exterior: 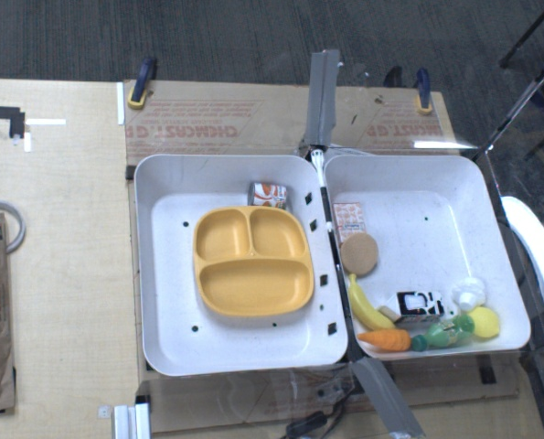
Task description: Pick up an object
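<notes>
Nothing lifted yet; the pick is still to be chosen.

Best target, as a guess: the brown round piece [359, 253] in the right bin [487, 199], near the divider w/ bare floor to its right, so a straight-down approach has room. The banana [368, 307] lies just near of it.

The near-right corner is crowded: carrot [384, 339], green toy [441, 335], lemon [485, 322], white piece [469, 294] and black box [421, 304] sit packed vs. the wall, so a clean grip there looks unlikely.

In the left bin [144, 273] the yellow plate [253, 262] is wide and flat, prob. hard to pinch. The small carton [268, 194] sits at its far edge.

The far half of the right bin is open for moving.
</notes>
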Action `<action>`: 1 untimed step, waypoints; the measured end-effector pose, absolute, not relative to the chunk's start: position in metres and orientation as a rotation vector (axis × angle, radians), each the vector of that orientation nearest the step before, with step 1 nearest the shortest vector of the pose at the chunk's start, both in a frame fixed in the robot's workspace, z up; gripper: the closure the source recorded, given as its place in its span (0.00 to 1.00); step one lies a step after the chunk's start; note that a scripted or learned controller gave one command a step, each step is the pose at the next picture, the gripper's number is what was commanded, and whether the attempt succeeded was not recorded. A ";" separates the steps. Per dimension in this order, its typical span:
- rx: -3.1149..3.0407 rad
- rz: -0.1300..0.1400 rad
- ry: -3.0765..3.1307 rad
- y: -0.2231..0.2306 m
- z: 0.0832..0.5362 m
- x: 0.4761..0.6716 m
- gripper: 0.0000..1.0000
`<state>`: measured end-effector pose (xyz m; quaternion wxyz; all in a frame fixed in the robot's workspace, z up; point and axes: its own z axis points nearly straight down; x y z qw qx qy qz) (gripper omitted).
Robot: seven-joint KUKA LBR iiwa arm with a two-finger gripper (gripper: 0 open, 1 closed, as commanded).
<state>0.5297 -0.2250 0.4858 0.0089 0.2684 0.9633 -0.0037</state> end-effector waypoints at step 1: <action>0.837 -0.013 3.007 -0.225 0.494 0.532 1.00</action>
